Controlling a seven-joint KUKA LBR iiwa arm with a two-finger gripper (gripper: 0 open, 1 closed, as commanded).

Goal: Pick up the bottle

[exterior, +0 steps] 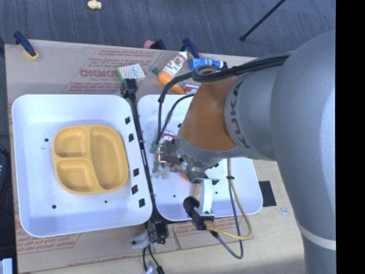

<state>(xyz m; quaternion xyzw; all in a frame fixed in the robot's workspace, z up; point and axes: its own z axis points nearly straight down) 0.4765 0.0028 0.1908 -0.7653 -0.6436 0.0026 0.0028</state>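
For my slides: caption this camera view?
KUKA arm reaches over the right bin; a yellow divided plate sits in the left bin.

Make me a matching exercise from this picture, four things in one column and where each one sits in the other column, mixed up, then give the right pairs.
Things:
1. yellow three-compartment plastic tray
2. orange plastic bottle with a white label
3. small yellow scrap
4. pincer

Places:
A. on the dark carpet beyond the bench
B. over the right white bin
C. in the left white bin
D. on the cardboard behind the bins

Pairs: 1-C, 2-D, 3-A, 4-B
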